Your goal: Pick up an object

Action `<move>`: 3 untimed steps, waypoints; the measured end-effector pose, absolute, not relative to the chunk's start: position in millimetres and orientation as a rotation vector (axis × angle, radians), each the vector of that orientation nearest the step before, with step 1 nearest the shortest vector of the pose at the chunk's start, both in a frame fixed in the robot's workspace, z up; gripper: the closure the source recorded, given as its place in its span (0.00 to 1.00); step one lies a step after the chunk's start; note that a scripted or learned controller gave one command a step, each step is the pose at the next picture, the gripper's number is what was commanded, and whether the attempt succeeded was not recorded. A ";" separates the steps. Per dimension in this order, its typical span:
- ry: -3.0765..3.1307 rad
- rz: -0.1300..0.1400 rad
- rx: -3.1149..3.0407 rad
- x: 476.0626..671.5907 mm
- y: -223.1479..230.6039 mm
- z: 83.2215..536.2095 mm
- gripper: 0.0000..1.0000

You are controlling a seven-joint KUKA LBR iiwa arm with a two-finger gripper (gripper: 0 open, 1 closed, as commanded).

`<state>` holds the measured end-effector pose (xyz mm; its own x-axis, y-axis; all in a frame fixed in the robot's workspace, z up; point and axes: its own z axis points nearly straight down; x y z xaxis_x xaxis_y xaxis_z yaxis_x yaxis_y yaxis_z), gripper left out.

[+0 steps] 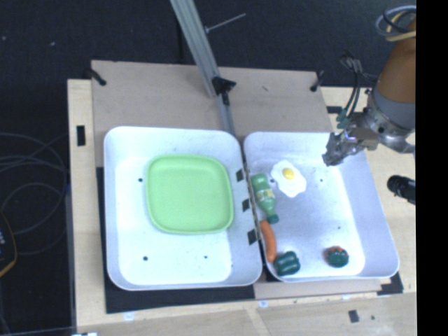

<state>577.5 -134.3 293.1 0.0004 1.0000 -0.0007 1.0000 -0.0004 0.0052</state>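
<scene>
Nearest the camera, along the right bin's [371,208] front edge, lie a green pepper [287,262] at the front left corner and a red-and-green ball [337,256] towards the front right. An orange carrot [268,238] lies just behind the pepper, against the bin's left wall. Further back along that wall stands a green bottle [264,193], and just beside it, a little further in, rests a fried egg [289,178], white with a yellow yolk.

The left bin [126,208] carries a light green plate [189,193] near its middle.

The gripper [334,152] hangs over the right bin's back right part, near the far edge, with nothing between its fingers; whether they are spread or closed I cannot tell. The egg is the closest object to it, lying to its left and slightly forward, apart from it. The ball and pepper lie well apart from it, at the bin's near edge.
</scene>
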 end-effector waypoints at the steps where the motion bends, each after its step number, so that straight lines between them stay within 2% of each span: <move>1: 2.225 0.000 2.218 581.5 -85.3 274.7 1.00; 2: 2.226 0.002 2.217 580.0 -32.8 277.6 1.00; 3: 2.225 0.000 2.219 574.2 12.4 259.1 1.00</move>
